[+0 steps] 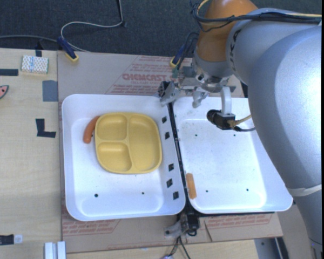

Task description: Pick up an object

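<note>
**While arm hangs at far rim: grasp state unreadable**

Where the 2 bins meet at their far edge, the gripper (197, 95) sits above the rim, under the arm's (281, 90) orange band (221, 20). Whether it is released or clenched cannot be told from this angle, and no object is visible in it.

Yellow 3-compartment plate (128, 143) lies in the left bin (70, 161), below and left of the gripper, well apart from it. 1 orange stick-shaped piece (88, 130) touches the plate's side farthest from the gripper.

1 smaller orange piece (190, 185) lies in the right bin (232, 161), almost straight below the gripper in the view, against the bin's left wall, well apart.
</note>
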Motion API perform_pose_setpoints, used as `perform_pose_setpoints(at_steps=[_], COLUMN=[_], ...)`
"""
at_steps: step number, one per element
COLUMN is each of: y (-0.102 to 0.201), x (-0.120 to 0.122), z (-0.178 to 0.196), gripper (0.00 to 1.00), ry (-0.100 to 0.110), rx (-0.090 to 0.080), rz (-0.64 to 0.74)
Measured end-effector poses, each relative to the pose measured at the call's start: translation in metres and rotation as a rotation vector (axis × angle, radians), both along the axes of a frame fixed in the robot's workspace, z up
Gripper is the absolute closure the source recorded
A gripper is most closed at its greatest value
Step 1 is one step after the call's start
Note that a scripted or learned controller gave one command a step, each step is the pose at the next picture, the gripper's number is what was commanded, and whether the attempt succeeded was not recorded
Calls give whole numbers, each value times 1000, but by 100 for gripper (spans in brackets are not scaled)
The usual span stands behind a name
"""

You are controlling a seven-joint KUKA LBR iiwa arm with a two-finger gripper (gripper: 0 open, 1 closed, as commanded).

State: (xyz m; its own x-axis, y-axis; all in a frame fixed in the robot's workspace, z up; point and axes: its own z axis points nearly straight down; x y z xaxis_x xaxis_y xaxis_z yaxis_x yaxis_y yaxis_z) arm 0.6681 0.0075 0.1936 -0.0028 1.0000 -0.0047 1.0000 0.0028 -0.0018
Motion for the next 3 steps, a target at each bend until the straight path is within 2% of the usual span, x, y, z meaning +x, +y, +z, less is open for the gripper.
perform_pose_setpoints(at_steps=[1,2,3], y=[0,0,0], x=[0,0,0], z=[10,10,19], gripper=[100,0,100], ry=[0,1,1], rx=[-2,-3,-5], rz=[1,1,2])
